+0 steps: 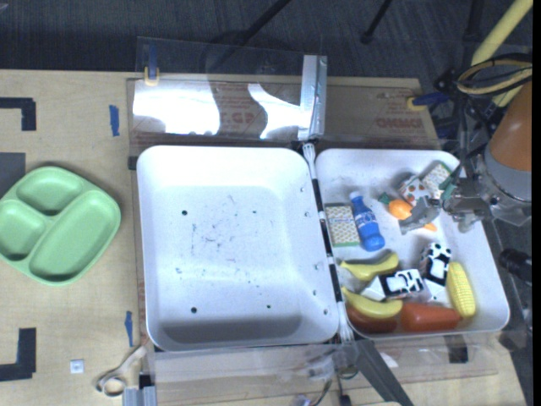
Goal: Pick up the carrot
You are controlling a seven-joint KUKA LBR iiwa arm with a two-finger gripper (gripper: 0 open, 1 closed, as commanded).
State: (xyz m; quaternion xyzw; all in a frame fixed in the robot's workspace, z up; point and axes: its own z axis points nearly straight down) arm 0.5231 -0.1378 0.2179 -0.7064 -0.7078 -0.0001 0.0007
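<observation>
The carrot (401, 210) is a small orange piece with a green end, lying in the upper middle of the right bin (499, 311). My gripper (433, 200) reaches in from the right edge and sits right beside the carrot, over its right end. A second orange bit (425, 223) shows just below the gripper. The gripper's grey body hides part of what lies under it.
The right bin also holds a blue bottle (365, 221), a green patterned block (341, 224), two bananas (372, 267), a black-and-white toy (406, 283), a corn cob (461, 288) and a red item (427, 315). The left bin (152, 252) lies alongside. A green divided plate (55, 222) sits far left.
</observation>
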